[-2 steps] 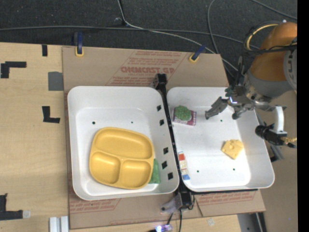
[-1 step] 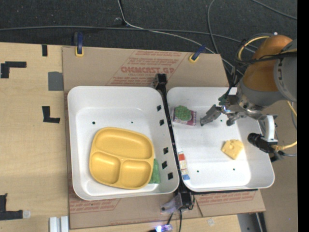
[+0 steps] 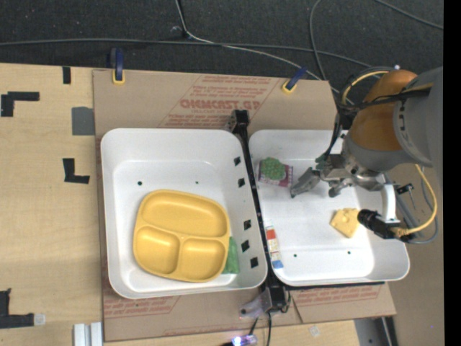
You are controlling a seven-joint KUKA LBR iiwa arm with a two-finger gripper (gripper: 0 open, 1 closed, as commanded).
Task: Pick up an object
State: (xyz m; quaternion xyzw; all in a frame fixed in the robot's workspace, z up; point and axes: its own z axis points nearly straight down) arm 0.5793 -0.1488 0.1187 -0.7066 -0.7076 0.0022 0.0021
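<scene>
White right bin [image 3: 317,265] has bare floor around the open, unladen tool [image 3: 306,184] near broccoli [image 3: 271,169].

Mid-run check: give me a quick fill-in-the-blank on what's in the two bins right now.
1. The yellow divided tray lies in the ____ bin.
2. The cheese wedge is colored ____.
3. The claw hangs over the ____ bin.
4. The broccoli-like toy is colored ____.

Missing words: left; yellow; right; green
</scene>
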